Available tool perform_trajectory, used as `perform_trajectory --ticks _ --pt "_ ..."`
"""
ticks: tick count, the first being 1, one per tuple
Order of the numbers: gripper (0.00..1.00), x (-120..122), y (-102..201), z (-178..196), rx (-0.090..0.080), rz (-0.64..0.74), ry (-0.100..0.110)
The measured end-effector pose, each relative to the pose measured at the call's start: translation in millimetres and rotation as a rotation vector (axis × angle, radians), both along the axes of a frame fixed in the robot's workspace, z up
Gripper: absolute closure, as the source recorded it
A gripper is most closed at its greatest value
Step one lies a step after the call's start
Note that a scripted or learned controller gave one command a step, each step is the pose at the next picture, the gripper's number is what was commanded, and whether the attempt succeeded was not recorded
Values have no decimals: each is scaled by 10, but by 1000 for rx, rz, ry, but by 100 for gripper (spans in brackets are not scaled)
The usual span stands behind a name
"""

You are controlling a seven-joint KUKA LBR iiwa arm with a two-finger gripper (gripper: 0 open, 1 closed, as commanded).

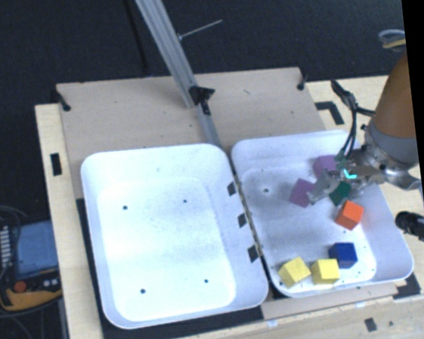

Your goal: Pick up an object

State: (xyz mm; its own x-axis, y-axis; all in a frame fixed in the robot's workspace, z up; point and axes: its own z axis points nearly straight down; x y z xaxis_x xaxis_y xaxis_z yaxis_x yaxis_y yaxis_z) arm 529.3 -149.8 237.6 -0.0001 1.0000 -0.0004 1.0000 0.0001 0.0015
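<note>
The right bin point(276, 196) holds several small blocks. Two purple blocks lie near its middle point(301, 191) and upper right point(324, 164). A dark green block point(341, 191) sits right under my gripper point(335, 183), with an orange block point(349, 214) just below it. A blue block point(344, 253) and two yellow blocks point(293, 271) point(325, 270) lie along the bin's near edge. My gripper hangs low over the right part of this bin, between the purple blocks and the green one. Nothing shows clearly between its fingers.
The left bin point(166, 231) stands beside the right one. A slanted metal post point(171, 48) rises behind the bins. Cables and a blue box point(34, 247) lie off the bench at the left.
</note>
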Motion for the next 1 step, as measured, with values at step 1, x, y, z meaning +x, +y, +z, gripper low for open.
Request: perform_trajectory --ticks 1 --pt "0 -23 89 -493 1 -2 6"
